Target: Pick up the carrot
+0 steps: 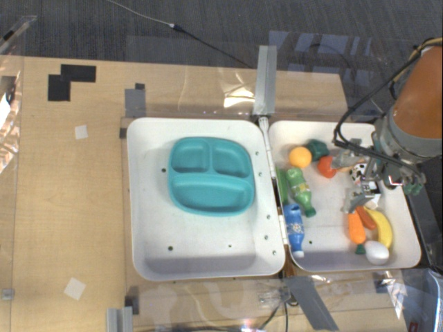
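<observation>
From the camera view, no brand, label or writing can be read on any of the things; the blue bottle (293,228) at the right bin's left wall has a pale patch on its side, too small to make out.

The carrot (356,227) is a short orange piece with a dark green stub at its lower end. It lies in the right bin (325,258), toward the bin's lower right corner, roughly upright in the picture. A yellow banana (382,227) lies just beside it on the right, and a white egg (377,252) sits just below the two, near the bin's front edge.

The claw (361,191) hangs just above the carrot's upper end, at the tip of the grey arm with its orange band (420,102). Whether the claw stands wide or narrow cannot be told, and nothing is seen held in it.

Further left in the same bin lie an orange ball (300,157), a dark green piece (318,148), a red piece (327,167) and a light green piece (297,189).

The left bin (149,206) carries a teal divided plate (210,176) near its middle. Both bins rest on the tan worktop (62,206).
</observation>
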